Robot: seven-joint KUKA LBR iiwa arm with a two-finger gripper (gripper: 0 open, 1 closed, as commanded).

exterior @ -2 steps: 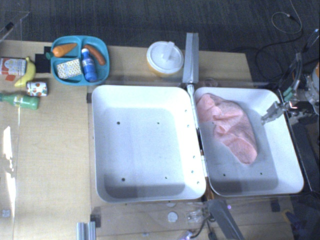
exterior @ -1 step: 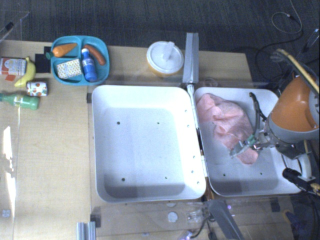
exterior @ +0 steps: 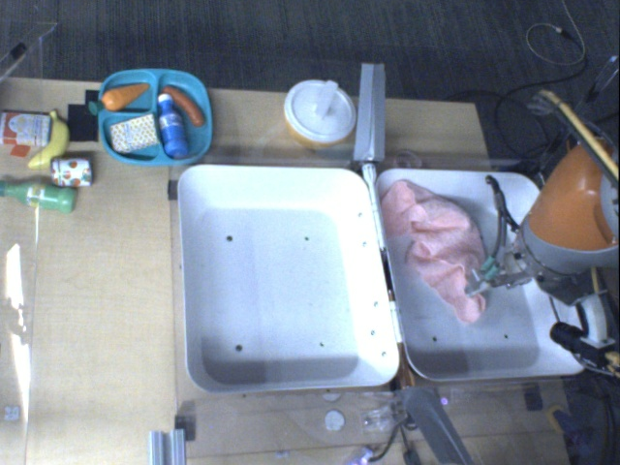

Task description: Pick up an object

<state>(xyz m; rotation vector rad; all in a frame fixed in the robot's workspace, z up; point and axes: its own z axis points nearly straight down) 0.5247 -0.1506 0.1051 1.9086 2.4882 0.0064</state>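
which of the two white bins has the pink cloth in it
The right-hand bin, nearest the arm, holds the crumpled pink cloth; the hand sits at the cloth's right edge. The larger left bin holds none.

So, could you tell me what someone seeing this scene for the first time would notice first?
Probably the crumpled pink cloth lying in the right bin, with the gripper down at the cloth's right edge beneath the arm's orange band. Next would be the blue divided tray of toy food at the bench's far left corner, beyond the left bin.
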